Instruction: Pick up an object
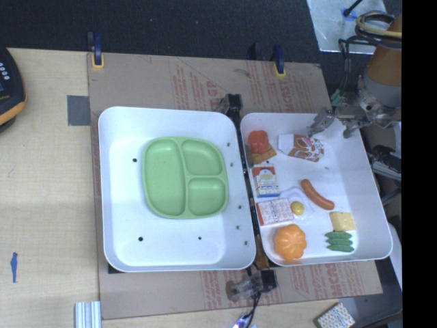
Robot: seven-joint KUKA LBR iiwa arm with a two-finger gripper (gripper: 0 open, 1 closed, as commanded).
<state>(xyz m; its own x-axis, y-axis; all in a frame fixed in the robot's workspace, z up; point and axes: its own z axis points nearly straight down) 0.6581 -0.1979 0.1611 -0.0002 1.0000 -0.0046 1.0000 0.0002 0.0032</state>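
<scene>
Two white bins sit side by side on the desk (48,183). The left bin (123,244) carries one green divided plate (184,177) with three compartments. The right bin (372,197) carries nine small items: a red item (258,142) near the upper left corner, a torn packet (303,147) beside it, a red-and-white carton (265,180), a flat pink-and-white box (274,211), a small yellow ball (297,208) touching that box, a sausage (317,194), a yellow block (342,221), green pea pods (339,241) just below the block, and an orange pumpkin (289,242) at the front.

Much of the arm (386,63) is cut off at the right edge. Its tool (336,121) hangs over the right bin's back rim, just above and right of the torn packet; its fingers (319,123) appear spread apart, with nothing between them, though the far one is hard to make out.
</scene>
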